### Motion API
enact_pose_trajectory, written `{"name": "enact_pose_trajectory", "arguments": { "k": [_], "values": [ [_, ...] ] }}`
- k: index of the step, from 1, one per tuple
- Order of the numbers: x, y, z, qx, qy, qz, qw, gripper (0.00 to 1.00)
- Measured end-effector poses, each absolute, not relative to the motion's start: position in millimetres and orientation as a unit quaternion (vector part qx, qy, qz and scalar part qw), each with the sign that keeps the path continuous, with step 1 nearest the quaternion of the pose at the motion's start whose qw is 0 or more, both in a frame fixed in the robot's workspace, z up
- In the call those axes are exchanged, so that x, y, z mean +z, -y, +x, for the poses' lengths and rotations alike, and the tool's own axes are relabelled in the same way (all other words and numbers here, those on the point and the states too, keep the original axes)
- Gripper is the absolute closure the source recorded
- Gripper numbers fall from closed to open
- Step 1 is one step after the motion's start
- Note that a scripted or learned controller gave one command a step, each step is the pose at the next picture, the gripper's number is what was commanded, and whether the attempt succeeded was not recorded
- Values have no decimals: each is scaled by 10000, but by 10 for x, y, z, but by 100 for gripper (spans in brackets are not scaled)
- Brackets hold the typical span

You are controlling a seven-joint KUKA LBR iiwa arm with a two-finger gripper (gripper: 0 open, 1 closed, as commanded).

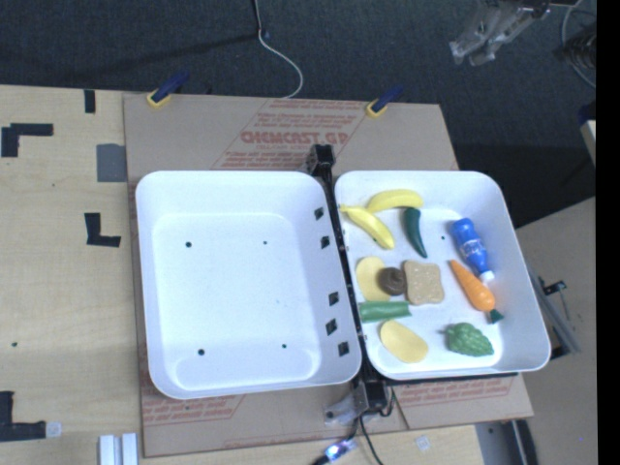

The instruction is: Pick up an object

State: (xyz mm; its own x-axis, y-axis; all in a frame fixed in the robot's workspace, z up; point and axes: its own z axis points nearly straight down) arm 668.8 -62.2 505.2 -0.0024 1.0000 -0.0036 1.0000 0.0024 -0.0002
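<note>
**Objects wait in the right bin while my gripper hangs far above**

Objects fill the right bin point(504, 211), and none of them is in my grasp. My gripper point(475, 45) sits high at the top right of the view, over the dark floor and well apart from both bins; whether it is open or closed I cannot tell from this blurred angle.

Nearest to me in the right bin, a blue bottle point(470, 248) lies along the right side, with a carrot point(473, 287) just below it. Two bananas point(381, 213) lie at the top, and a dark green pepper point(415, 231) lies beside them. Toward the middle, a slice of bread point(423, 283) touches a brown round piece point(391, 281) that rests on a yellow disc point(372, 277). A green bean point(385, 311) lies under them, then a pale yellow lemon-like piece point(402, 341), and a leafy green lump point(469, 340) sits in the lower right corner.

Left of a black divider, the left bin point(155, 201) sits against the right one. Both rest on a cardboard sheet point(281, 134) held by two clamps point(167, 89) on the wooden bench point(48, 260).
</note>
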Motion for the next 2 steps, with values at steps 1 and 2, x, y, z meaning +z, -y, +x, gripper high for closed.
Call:
{"name": "enact_pose_trajectory", "arguments": {
  "k": [1,2],
  "values": [
    [4049,-132,5677,-48,-7095,7046,-62,100],
    [5438,-342,5121,62,-7092,7050,41,100]
  ]
}}
